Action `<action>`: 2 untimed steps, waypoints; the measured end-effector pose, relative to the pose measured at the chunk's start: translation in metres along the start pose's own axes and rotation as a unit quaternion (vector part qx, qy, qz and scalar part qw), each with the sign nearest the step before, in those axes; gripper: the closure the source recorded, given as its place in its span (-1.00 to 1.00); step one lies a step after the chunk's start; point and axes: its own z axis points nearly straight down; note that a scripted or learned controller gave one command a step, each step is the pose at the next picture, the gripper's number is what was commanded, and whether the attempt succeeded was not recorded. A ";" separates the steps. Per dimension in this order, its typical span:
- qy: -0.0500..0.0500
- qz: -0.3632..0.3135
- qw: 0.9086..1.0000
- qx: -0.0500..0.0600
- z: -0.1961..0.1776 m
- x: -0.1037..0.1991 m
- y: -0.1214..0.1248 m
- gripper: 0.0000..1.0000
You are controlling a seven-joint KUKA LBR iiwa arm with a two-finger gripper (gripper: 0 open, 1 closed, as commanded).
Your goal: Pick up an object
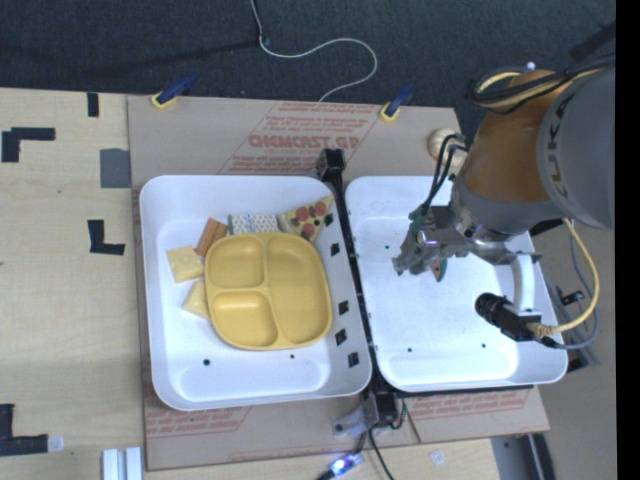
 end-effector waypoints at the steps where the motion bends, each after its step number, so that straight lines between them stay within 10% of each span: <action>1: 0.000 0.000 1.000 -0.001 -0.009 0.039 0.035 1.00; 2: -0.001 0.001 1.000 0.000 0.001 0.078 0.060 1.00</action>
